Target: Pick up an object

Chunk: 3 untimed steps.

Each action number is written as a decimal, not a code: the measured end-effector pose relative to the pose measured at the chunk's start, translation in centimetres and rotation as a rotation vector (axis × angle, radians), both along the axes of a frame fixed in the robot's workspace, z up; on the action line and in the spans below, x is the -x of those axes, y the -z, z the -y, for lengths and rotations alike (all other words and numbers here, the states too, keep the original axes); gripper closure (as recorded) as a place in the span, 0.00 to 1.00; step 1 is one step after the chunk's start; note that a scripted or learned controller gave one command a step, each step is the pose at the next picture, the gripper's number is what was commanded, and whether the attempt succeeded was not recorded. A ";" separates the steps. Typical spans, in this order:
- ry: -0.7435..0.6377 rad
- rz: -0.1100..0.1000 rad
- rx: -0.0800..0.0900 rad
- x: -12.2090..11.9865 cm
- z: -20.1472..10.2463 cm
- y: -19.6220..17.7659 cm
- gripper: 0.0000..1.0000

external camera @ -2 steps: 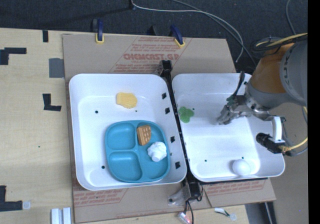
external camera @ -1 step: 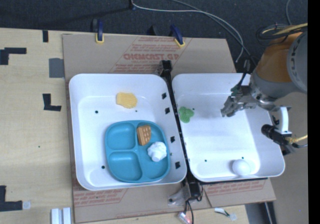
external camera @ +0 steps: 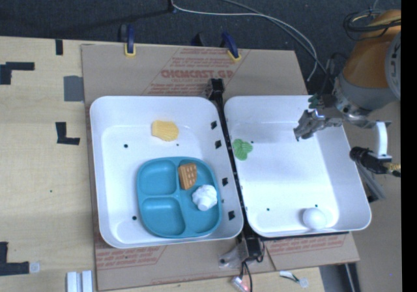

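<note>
Bins are being carried side by side on the bench, the left bin and the right bin, on a brown board that is being held by two clamps at its far edge. The hand is being held over the far right part of the right bin, near its right wall, at the end of the grey arm with the orange band. Nothing is being pinched by it; whether it is spread or pressed together cannot be told.

A green thing is being kept at the left edge of the right bin, well apart from the hand. A white ball is being kept near the right bin's near edge.

A blue tray is being carried in the near part of the left bin. A brown waffle-like thing and a white crumpled thing are being held on the tray's right side. A yellow thing is being kept beyond the tray, toward the far edge.
</note>
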State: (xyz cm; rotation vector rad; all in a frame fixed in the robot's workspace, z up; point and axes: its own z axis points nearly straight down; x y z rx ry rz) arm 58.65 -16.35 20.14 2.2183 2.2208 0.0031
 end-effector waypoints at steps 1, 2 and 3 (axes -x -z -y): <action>0.001 0.001 0.000 0.2 0.3 -6.2 1.00; -0.003 -0.004 -0.001 0.7 -4.6 -5.8 1.00; -0.003 -0.005 -0.001 0.3 -9.5 -4.0 1.00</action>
